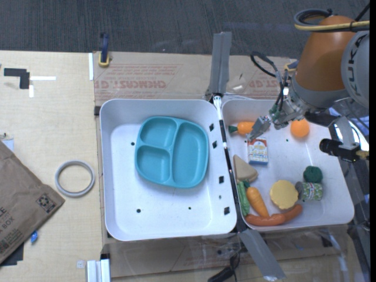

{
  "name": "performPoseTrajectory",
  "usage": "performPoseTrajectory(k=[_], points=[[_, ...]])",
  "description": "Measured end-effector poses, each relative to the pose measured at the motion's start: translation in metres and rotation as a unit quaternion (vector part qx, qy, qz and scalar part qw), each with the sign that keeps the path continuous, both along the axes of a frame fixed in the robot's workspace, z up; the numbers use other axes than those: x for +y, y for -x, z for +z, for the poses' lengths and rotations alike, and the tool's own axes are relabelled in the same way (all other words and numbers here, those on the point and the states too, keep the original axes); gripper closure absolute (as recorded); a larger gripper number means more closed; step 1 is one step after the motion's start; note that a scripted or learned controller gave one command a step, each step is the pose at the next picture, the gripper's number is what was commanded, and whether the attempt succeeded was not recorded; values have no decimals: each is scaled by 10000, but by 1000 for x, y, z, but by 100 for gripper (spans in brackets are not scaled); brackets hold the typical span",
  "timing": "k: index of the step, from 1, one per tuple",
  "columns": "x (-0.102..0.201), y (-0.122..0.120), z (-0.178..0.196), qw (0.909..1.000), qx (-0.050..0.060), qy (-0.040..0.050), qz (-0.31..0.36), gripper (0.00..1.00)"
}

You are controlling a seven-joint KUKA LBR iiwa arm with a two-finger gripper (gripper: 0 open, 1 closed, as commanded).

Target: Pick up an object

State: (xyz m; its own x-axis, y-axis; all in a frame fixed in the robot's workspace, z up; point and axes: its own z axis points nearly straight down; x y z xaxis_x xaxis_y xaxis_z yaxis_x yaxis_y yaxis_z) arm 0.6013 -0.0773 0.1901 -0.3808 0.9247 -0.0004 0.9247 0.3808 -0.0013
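White plastic of the right bin shows around the gripper, which hangs just above the small carton; I can't tell its finger state. I'd descend straight, clear of the toy carrot on the far-left side. Cardboard bench, tape roll left.

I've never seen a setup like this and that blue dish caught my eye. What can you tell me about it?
The teal divided plate looks like smooth moulded plastic, a rounded rectangle with three compartments: two smaller ones on the camera view's left half, one long one on the right. It lies flat and right way up, slightly turned, near the middle of the left white bin, resting on the bin's floor. Nothing lies in it, and nothing else touches it.
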Motion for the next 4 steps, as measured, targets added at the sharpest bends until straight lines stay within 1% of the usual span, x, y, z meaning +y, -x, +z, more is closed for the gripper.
performPoseTrajectory(k=[1, 2, 3, 4], points=[[-26, -5, -96, 10000, 5, -3, -45, 0], [-28, -5, -88, 10000, 2, -4, -64, 100], [-81, 11, -94, 9947, -45, 5, 1031, 100], [-24, -44, -1, 10000, 4, 0, 61, 100]])
